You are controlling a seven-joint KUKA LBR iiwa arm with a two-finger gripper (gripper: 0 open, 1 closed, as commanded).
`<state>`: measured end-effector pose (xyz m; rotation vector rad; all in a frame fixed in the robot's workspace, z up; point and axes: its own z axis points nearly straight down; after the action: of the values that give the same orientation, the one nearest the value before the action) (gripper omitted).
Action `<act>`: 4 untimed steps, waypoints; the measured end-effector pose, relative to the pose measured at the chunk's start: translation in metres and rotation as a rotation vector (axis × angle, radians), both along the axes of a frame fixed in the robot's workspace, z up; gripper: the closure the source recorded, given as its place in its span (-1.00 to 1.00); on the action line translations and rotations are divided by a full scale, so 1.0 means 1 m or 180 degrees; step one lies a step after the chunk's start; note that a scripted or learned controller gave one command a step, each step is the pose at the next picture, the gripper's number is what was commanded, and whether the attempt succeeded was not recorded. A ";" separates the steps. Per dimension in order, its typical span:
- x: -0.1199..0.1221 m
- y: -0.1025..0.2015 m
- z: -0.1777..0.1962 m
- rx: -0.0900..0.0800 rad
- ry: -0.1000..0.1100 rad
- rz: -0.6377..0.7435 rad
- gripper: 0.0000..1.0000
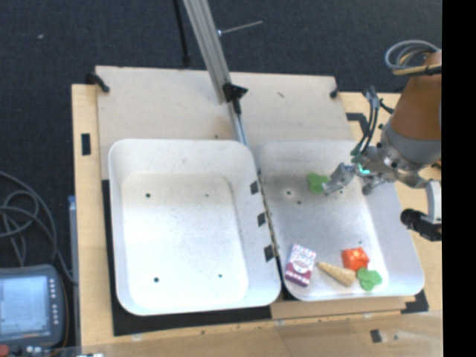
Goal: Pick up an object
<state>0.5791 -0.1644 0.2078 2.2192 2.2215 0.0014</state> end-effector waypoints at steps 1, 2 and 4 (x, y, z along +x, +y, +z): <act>0.001 -0.006 -0.043 -0.0004 0.0014 -0.0009 -1.00; 0.004 -0.002 -0.087 -0.0003 0.0015 -0.0012 -1.00; 0.005 -0.005 -0.095 -0.0005 -0.0007 -0.0037 1.00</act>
<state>0.5839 -0.1689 0.1127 2.2302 2.2065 0.0022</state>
